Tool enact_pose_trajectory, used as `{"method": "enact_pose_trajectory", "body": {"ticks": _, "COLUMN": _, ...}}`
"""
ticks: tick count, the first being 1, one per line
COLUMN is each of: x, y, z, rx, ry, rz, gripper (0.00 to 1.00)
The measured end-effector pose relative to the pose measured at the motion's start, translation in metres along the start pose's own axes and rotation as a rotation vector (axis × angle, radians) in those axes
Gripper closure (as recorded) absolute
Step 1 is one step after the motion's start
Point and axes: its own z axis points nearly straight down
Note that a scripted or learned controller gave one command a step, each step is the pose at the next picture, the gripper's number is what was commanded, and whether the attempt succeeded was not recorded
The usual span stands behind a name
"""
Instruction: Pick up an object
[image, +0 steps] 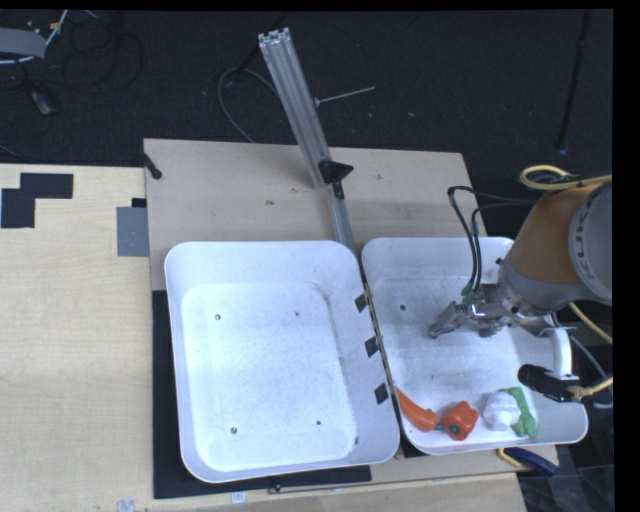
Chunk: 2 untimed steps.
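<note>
My gripper (443, 323) hangs over the middle of the right bin (420, 270), reaching in from the right and pointing left. Its metal fingers end near the bin floor with nothing between them that I can make out. Along the bin's front edge lie an orange carrot-like piece (416, 411), a red-orange pepper-like toy (459, 419), and a white and green object (510, 410). All three lie well in front of the gripper, apart from it.
The left bin (265, 355) sits beside the right one, with black clips (370, 345) along the shared wall. A slanted aluminium bar (300, 110) rises behind the bins. Cables (465, 225) run along the arm at the right.
</note>
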Motion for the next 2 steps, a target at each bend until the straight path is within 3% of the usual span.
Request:
{"method": "enact_pose_trajectory", "body": {"ticks": 1, "x": 0.000, "y": 0.001, "z": 0.001, "rx": -0.003, "ry": -0.001, "rz": 0.001, "gripper": 0.00}}
{"method": "enact_pose_trajectory", "body": {"ticks": 2, "x": -0.001, "y": 0.001, "z": -0.010, "rx": -0.005, "ry": -0.001, "rz": 0.002, "gripper": 1.00}}
